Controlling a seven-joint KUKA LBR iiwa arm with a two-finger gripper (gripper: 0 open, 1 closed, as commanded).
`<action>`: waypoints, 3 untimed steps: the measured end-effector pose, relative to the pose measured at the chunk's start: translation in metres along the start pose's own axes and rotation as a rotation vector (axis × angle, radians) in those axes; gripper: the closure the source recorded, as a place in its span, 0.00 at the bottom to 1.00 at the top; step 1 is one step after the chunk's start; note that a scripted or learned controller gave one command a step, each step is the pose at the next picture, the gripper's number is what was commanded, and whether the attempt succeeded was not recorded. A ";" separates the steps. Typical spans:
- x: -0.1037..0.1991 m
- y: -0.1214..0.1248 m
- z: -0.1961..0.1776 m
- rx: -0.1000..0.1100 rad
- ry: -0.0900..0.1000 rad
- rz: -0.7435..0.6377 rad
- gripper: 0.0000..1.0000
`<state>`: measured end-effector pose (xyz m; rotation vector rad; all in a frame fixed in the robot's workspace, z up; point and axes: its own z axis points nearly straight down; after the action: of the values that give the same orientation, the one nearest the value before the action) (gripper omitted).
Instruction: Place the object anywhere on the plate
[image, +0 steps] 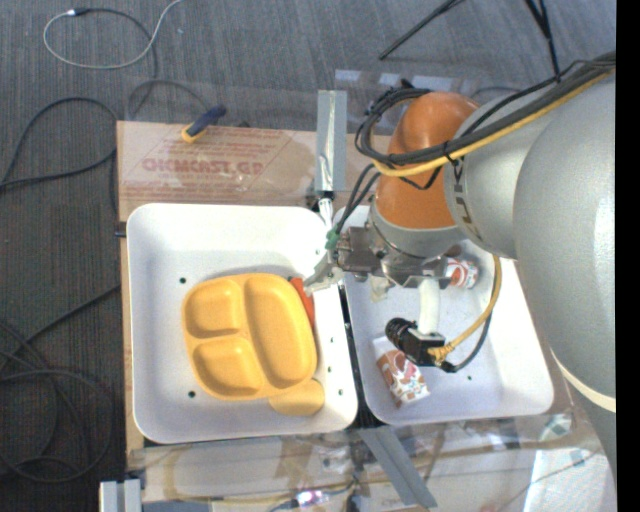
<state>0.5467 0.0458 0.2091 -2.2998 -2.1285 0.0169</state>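
Orange-red rounded object (301, 298), seen as a narrow sliver, lies in the left shallow white bin (160, 250), squeezed between the right rim of the yellow three-compartment plastic plate (270, 335) and the wall that bin shares with the right shallow white bin (515, 385). I take it to be the thing to be placed, since it is what sits under the tool. Its visible long axis runs along the plate's rim, roughly top to bottom in the camera view, and it seems to touch that rim, though whether it rests partly on the plate cannot be told. The two-finger gripper (323, 272) on the grey and orange arm hangs just above and to the right of the sliver's upper end, pointing left and down toward it. From this slant I cannot tell how far the gripper is parted or whether it has hold of anything. The plate's large right compartment lies directly left of the object, so the coming move probably calls for a short carry leftward over the rim. A pale yellow lump (297, 400) sits at the plate's lower right corner, and a red and white patterned carton (403, 378) lies well apart in the right bin.
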 end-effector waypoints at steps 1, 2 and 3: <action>-0.001 0.000 -0.008 0.005 -0.001 0.000 1.00; -0.001 0.000 -0.008 0.005 -0.001 0.000 0.00; -0.002 -0.001 -0.015 0.009 -0.002 0.001 1.00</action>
<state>0.5460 0.0442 0.2242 -2.2970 -2.1232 0.0286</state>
